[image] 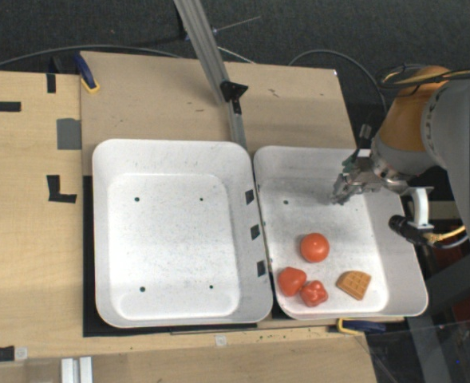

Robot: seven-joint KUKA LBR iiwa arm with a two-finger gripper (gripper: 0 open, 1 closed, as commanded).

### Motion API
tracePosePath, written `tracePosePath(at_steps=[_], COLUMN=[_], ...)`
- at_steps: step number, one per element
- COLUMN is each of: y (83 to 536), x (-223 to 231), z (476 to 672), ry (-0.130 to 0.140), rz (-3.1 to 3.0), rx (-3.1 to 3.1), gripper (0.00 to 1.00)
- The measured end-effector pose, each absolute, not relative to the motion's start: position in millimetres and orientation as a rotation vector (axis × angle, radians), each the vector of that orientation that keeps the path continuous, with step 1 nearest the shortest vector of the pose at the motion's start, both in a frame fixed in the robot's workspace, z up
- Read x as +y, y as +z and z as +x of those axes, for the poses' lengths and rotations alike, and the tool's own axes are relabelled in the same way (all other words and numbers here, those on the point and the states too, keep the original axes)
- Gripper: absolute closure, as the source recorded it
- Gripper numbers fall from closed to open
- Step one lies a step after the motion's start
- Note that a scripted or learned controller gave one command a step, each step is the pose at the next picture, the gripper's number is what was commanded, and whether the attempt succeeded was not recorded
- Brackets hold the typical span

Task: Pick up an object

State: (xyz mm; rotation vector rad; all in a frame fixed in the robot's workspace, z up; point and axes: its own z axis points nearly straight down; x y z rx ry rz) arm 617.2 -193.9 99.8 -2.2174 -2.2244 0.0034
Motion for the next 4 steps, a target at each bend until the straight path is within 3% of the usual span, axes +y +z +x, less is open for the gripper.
tracePosePath(at_steps=[2,3,4], y=[220.1,257.8,243.6], x=[-202.9,-202.5,-149.4], z=[610.4,611.4,603.9], ry=[-0.004,-0.003,0.001], rz=[-2.224,-2.222,-2.214], rx=[-2.226,-2.226,-2.226], gripper=[1.00,1.00,1.00])
